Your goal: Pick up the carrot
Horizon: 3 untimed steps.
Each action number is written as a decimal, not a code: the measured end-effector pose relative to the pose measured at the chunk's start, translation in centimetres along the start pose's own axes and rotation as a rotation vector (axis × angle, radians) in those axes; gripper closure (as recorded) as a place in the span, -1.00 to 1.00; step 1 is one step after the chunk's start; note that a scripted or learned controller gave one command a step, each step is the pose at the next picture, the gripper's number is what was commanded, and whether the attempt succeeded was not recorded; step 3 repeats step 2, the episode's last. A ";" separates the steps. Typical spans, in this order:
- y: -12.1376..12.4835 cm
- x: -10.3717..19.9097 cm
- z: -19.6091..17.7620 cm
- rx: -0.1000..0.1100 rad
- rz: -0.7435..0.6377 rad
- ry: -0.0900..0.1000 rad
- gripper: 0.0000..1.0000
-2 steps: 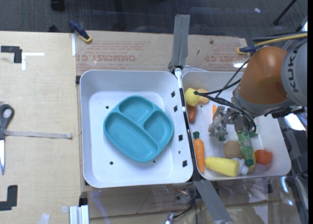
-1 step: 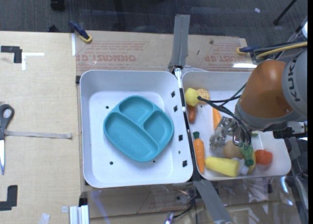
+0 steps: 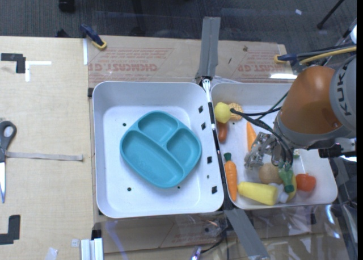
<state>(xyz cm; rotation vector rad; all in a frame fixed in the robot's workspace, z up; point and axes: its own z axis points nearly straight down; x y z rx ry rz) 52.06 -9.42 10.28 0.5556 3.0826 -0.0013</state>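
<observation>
Worktop (image 3: 39, 111): two white bins.
Left bin (image 3: 102, 139): blue tray (image 3: 160, 149).
Carrot (image 3: 231, 178): right bin's left wall, beside yellow veg (image 3: 258, 192).
Hand (image 3: 265, 150): over veg pile; open/closed can't tell.

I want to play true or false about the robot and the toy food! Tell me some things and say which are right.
1. The blue plate lies in the left bin. True.
2. The carrot lies on the blue plate. False: it lies in the right bin, close to the wall between the bins.
3. The gripper is over the right bin. True.
4. A pair of scissors lies inside the left bin. False: it lies on the bench, far left of the bins.
5. The yellow corn cob lies in the right bin, near its front edge. True.
</observation>
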 end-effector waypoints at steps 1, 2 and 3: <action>0.1 -0.3 -1.0 0.000 -0.002 -0.006 1.00; 1.2 -3.9 1.1 0.002 0.234 0.007 1.00; 1.2 -3.9 1.1 0.002 0.234 0.007 1.00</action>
